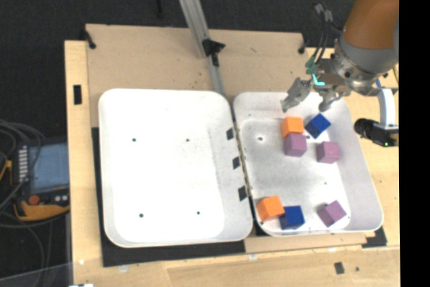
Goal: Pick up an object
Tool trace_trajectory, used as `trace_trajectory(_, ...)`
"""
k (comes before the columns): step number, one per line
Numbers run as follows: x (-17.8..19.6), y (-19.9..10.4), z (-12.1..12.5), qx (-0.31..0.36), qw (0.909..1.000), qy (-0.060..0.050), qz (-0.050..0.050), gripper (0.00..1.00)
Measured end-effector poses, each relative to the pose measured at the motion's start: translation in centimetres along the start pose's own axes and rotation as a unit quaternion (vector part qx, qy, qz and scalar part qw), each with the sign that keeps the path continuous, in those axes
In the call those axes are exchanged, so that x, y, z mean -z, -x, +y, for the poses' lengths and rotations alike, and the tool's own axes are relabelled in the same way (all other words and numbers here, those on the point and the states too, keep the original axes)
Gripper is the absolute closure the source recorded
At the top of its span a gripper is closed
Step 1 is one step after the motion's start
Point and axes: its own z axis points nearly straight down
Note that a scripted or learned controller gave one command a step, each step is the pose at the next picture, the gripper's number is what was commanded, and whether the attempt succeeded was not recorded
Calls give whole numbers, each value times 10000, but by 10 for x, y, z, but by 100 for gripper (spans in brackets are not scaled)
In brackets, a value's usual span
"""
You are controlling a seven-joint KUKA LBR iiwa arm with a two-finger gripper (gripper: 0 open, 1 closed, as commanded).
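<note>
The gripper [310, 99] is hanging over the far edge of the right bin [356, 218], its two fingers spread apart and pinching nothing. Just near of it, an orange cube [292, 126] is touching a purple cube [295, 144], with a blue cube [318, 125] just to the right and another purple cube [328, 152] near that. Along the near edge of this bin, a second orange cube [271, 208] is sitting against a second blue cube [291, 217], with a third purple cube [332, 213] to their right. The left bin [168, 165] is lying beside it on the table [148, 57].
</note>
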Motion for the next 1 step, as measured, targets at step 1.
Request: trace_trajectory(1,2,0,1,-2,10000,21,-1,0)
